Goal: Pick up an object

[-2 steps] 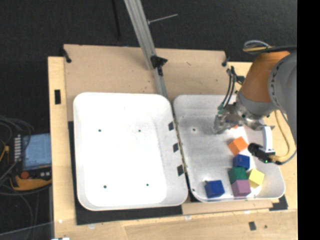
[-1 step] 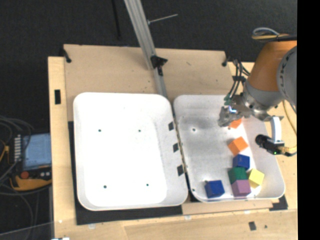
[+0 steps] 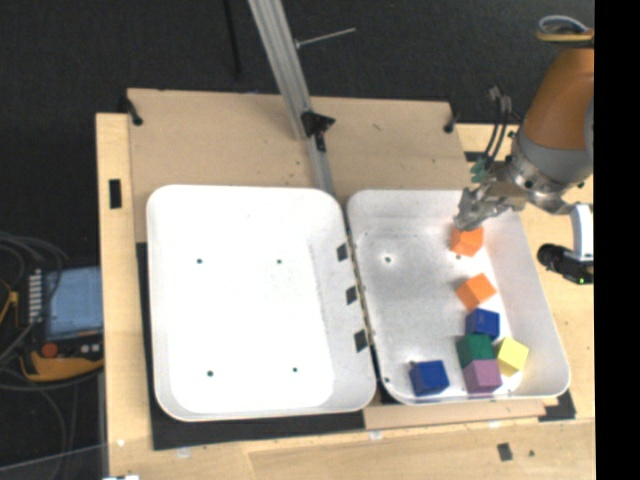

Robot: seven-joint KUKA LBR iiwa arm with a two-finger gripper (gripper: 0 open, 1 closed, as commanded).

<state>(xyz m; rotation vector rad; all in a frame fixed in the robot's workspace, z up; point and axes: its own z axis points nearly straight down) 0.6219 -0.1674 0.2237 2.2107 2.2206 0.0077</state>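
- Your gripper (image 3: 472, 218) hangs over the far right part of the right bin (image 3: 400, 288), directly above an orange cube (image 3: 466, 240).
- Its tips come down to that cube's top, but you cannot tell from this angle whether they are apart, together or clamped on it.
- The cube appears to rest on the bin floor, near the far wall.
- A second orange block (image 3: 477, 290) lies nearer you, apart from the first.
- Just below it sits a blue cube (image 3: 483, 323), then a green cube (image 3: 475, 349) touching a purple cube (image 3: 483, 374).
- A yellow cube (image 3: 512, 354) sits beside the green and purple ones, by the right wall.
- Another blue block (image 3: 429, 377) lies alone near the front wall.
- The left bin (image 3: 245, 298) sits alongside, touching the right one.
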